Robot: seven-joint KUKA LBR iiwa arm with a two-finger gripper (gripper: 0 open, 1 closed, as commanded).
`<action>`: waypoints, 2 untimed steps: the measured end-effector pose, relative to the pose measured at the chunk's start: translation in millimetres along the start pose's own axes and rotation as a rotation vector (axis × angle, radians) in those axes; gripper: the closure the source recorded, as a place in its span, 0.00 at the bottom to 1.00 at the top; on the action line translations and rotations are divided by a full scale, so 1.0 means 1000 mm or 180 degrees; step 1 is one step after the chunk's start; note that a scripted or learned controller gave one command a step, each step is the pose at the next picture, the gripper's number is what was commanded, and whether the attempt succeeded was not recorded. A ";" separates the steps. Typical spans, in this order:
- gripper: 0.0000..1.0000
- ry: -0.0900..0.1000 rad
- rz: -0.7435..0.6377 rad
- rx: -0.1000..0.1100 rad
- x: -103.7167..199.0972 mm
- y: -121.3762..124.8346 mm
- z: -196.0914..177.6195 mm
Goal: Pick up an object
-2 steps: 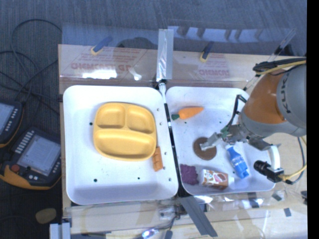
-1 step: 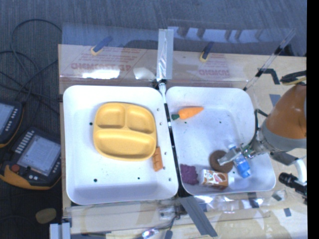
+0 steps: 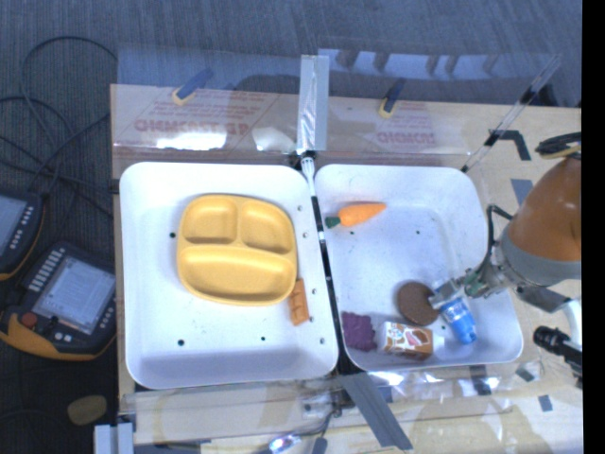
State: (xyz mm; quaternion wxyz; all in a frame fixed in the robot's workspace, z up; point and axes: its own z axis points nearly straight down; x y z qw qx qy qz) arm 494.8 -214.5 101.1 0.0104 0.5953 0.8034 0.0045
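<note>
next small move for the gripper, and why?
Probably a short drop onto the brown disc. The gripper sits low in the right bin, at the disc's right edge, with the blue bottle just below it. No item shows between its fingers, so nothing looks picked yet.

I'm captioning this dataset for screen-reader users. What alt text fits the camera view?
A grey and orange robot arm reaches from the right into the right white bin, its gripper low beside a brown disc and a blue bottle. That bin also holds a toy carrot, a purple item and a small carton; the left bin holds a yellow divided plate.
</note>
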 end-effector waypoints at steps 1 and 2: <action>1.00 0.0051 -0.0093 0.0084 0.055 0.010 -0.055; 1.00 0.0040 0.0062 0.0085 0.109 0.046 -0.142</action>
